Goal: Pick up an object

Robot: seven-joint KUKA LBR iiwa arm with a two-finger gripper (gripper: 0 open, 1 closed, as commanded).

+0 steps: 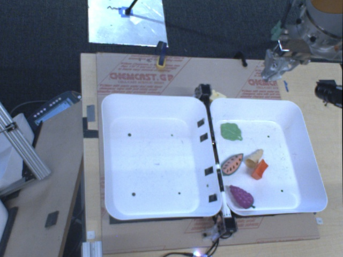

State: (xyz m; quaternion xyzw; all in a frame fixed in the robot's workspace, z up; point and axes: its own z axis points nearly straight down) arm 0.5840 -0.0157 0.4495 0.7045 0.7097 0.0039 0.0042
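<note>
Since every item lies loose in the right bin (300, 116), the pick looks not yet begun: nothing is lifted, and all of the work is left. Nearest the camera in that bin, a purple grape bunch (241, 197) sits by the front left corner, close to the wall that meets the left bin (155, 159). Just behind it lies an oval slice (232, 164), pinkish with dark seeds, perhaps a cut fruit; its make is hard to read at this size. Beside the slice to the right, an orange piece (259, 169) and a tan piece (254, 156) touch or nearly touch, and I cannot tell whether they are two things or one. Farther back, a green leaf shape (231, 131) lies flat, well apart from the others. Any of these could be the target; the task does not say which.

Beyond the bins, past the far rim and high on the right, the gripper (273, 68) hangs over the cardboard (177, 74) under the bins, well apart from every item. Its metal fingertips blur into one grey cluster, so whether the jaws are apart or together I cannot tell; nothing shows between them. The arm above it is cut off by the top and right edges. A pale lump (217, 95) behind the hinge, at the far end of the seam, is half hidden and I cannot name it. At the very back, a shiny sheet (127, 12) lies on dark floor.
</note>
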